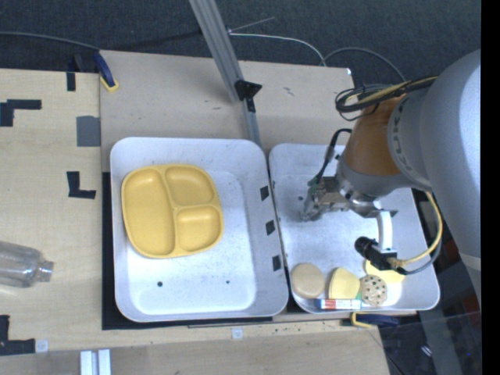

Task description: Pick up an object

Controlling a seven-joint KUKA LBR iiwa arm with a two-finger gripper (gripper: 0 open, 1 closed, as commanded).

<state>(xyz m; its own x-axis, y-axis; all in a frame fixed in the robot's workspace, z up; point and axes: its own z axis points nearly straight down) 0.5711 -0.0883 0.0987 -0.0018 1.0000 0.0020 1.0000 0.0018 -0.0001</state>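
Observation:
My gripper (315, 204) hangs low over the bare floor of the right bin (293, 162), near its left middle. Along that bin's front edge lie a tan round bun-like piece (307, 280), a pale yellow wedge (342, 283) and a speckled cookie-like disc (375, 290). A thin red and white stick (344, 304) lies just in front of them. These objects sit well toward the front of the bin, apart from the gripper. Nothing shows directly beneath the gripper.
A yellow divided plate (172, 209) lies in the left bin (195, 287). A clear bottle (23, 266) rests on the bench at far left. A metal pole (219, 45) slants in from the top. The grey arm (437, 147) covers the right bin's right side.

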